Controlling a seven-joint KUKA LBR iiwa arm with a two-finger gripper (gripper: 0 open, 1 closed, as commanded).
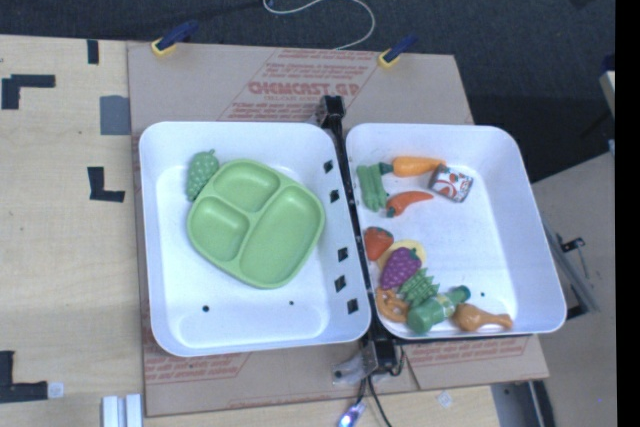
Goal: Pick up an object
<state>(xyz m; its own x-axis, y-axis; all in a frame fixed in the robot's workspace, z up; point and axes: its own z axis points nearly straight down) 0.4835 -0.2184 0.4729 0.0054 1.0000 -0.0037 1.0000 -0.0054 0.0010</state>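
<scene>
Camera view: toy food [420,245], right bin [520,215]

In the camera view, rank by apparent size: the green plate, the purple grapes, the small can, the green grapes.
Largest to smallest:
1. green plate
2. green grapes
3. purple grapes and can look too alike in size to rank.

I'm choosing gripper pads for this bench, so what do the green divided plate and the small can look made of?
The green divided plate looks like moulded plastic, matte: uniform colour, soft rounded compartment ridges, no sharp glare. The small can, lying on its side in the right bin, has a white and red label; metal or plastic, the view is too small to tell.
</scene>
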